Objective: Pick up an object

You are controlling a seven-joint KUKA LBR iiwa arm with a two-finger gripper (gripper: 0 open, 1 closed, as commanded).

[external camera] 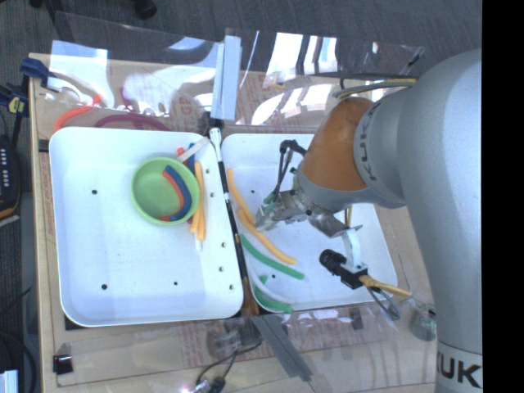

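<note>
Grey arm in from the right, orange band above the wrist, reaching low over the right bin. Tool down near that bin's left wall, right at a long orange strip; touching or just above, not clear. Cannot tell whether wide or narrow: tip blurred and crowded.

Orange strip lying slantwise, from the right bin's upper left toward its middle. Just beside it, on the near side, a green strip, roughly parallel. Second green piece, curved, at the bin's near edge.

Left bin: green bowl upright, right of centre, with blue and red curved pieces nested against its right wall. Orange sticks just beside the bowl, close to the wall between the bins. Both bins side by side on the worktop.
</note>
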